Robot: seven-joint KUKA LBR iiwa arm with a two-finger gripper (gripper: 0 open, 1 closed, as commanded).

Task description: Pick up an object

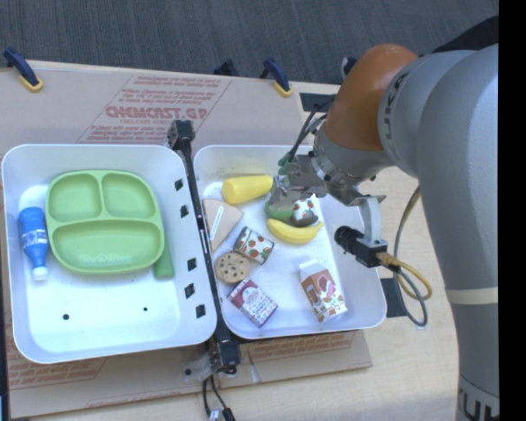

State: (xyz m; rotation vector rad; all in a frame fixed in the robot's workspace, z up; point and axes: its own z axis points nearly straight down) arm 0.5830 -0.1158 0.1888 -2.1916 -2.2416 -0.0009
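Across the bench lie two shallow white bins side by side on a sheet of printed cardboard (158, 108). Left bin (96, 323): a green divided tray (105, 222) sits near its middle, with a blue bottle (32, 239) lying just beside the tray's left edge. Right bin (364, 310): a yellow cylinder (246, 188) lies near the far rim; a pale wedge (219, 220) rests next to the divider between the bins; a banana (294, 231) lies near the centre; a cookie (232, 267) and a small strawberry-printed carton (254, 245) sit just beside each other; a red packet (253, 303) lies toward the near rim; a brown-and-white milk carton (323, 292) lies at the near right. The grey arm (438, 147), with its orange band (368, 95), reaches in from the right and lowers the gripper (291, 191) over the right bin, between the yellow cylinder and the banana. A small dark green and red object (300, 209) sits directly beneath the gripper, touching the banana's upper edge. Whether the claw is released or clenched cannot be told from this angle, nor whether it grips that object. Blue-and-yellow clamps (22, 68) hold the cardboard at the far edge.
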